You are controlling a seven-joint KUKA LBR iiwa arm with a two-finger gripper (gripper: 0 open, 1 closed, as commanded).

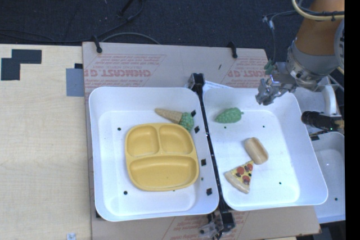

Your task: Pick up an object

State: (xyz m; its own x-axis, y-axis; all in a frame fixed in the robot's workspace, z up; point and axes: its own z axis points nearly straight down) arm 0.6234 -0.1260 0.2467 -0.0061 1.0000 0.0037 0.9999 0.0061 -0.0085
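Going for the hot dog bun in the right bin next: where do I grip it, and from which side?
Probably from straight above, closing across the narrow middle of the hot dog bun. It lies flat and slanted on the right bin floor, so the gripper should turn to span its short width. The pizza slice sits just below it, apart, leaving both long sides free.

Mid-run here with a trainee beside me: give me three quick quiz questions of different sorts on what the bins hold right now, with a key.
1. True or false: the yellow divided plate lies in the right bin.
2. Which item lies nearest the gripper? A) pizza slice B) green leafy toy C) ice cream cone
3. Fill in: the bread roll lies just above the ____ in the camera view.

Key:
1. False; it lies in the left bin.
2. B.
3. Pizza slice.
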